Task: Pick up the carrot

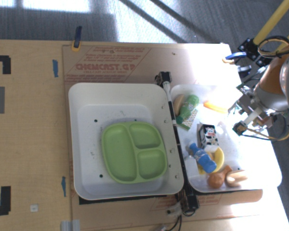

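carrot (216,107): we see it in the right bin (241,150), far half, lying flat on the white floor.
carrot axis: the long axis runs roughly left to right across the camera view, with the right end dipping slightly toward the near side.
carrot pointing: we think the thicker, deeper orange end faces the green bottle (188,107) and the paler end faces the arm, but glare washes out that half of the bin, so we aren't sure.
carrot neighbours: it lies apart from the green bottle to its left. The black-and-white box (209,134) sits near it on the near side, not touching.
gripper (244,110): it sits over the right bin's right edge, to the right of the carrot, close but with a clear gap.
gripper state: we can't make out how far it is open against the bright floor. We see nothing held in it, and the carrot lies free.
arm (274,85): it comes in from the right, with the orange band showing above the wrist.
rest of right bin: a blue bottle (202,158) lies against a banana (217,157). An orange-brown round item (215,179) and a pale piece (236,177) sit in the near corner.
left bin (82,129): it holds a green divided plate (133,150), well apart from the carrot.
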Motion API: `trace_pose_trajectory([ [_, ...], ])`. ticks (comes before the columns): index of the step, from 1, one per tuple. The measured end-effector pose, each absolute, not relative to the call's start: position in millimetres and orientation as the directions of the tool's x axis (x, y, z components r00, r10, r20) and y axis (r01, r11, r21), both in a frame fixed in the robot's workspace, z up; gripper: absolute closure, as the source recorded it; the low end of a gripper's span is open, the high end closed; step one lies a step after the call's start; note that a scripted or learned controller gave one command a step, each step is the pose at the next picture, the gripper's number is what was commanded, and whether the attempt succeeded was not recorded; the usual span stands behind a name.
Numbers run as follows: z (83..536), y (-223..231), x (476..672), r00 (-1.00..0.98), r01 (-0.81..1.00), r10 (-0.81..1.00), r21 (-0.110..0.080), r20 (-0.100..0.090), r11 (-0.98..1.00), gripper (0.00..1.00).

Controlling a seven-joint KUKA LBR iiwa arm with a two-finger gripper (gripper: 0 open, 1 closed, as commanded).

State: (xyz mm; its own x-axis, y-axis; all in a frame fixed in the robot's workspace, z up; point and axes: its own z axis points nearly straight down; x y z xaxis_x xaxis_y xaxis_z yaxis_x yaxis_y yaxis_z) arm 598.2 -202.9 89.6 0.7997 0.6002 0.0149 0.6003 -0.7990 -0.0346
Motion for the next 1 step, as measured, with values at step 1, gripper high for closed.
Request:
trace_pose_trajectory([
  [1, 88.7, -204.9, 649.7, 0.838, 0.541, 0.544, -0.071, -0.036, -0.838, 0.0],
])
